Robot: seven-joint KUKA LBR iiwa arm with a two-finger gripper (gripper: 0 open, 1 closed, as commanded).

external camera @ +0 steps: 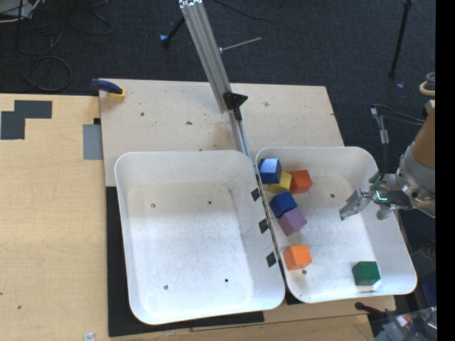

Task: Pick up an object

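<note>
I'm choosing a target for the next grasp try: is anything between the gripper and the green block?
Nothing visible is. The gripper hangs over the right bin near its right wall, and the green block sits alone toward the near right corner, bare bin floor around it.

Two white bins: one (185, 297) well away from the hand (362, 203), one (398, 261) beneath it. Seven blocks lie in the bin under the hand: two blue (269, 168) (283, 203), two orange (301, 181) (298, 256), one yellow (284, 183), one purple (293, 221), one green (366, 273).
</note>
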